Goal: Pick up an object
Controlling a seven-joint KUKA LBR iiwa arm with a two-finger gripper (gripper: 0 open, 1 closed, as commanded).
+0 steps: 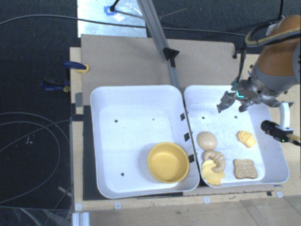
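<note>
My gripper (233, 103) hangs above the back part of the right bin (209, 98), its two dark fingers spread apart with nothing between them. In front of it lie a tan egg-shaped roll (206, 140), a curled croissant (215, 160), a yellow piece (212, 177) under the croissant, a square brown cracker (245, 168) and a small ridged yellow pastry (246, 138). A yellow bowl (168, 162) sits in the left bin (122, 102) near its front right corner.
A grey pole (157, 29) slants down from the top to the seam between the bins. A blue and yellow clamp (75, 67) grips the bench's left edge. Cables lie on the dark floor at the left.
</note>
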